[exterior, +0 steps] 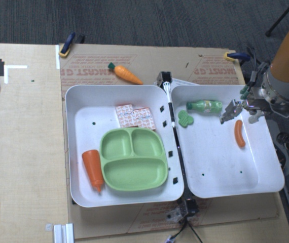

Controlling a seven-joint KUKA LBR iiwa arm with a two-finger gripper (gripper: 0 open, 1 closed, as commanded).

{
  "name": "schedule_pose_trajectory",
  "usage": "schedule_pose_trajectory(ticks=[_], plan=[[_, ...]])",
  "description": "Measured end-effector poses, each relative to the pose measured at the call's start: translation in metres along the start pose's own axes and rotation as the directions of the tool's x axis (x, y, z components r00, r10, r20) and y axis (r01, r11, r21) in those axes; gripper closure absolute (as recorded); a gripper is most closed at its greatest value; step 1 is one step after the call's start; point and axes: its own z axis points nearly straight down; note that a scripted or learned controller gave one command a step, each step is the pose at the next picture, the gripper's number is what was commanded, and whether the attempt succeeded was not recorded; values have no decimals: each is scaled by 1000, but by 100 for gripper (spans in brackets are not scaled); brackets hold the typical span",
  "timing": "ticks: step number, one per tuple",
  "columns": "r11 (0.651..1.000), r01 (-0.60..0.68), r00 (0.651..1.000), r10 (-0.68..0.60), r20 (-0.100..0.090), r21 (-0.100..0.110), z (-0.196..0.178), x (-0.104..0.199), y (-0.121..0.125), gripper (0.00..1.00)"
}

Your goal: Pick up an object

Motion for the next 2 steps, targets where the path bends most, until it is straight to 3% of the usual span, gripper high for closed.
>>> schedule_pose_trajectory(ticks=[1,2], plan=[[965,-263,965,263,-1,0,162,-65,-9,0],[998,-62,998,62,0,-2,162,-58,6,0]])
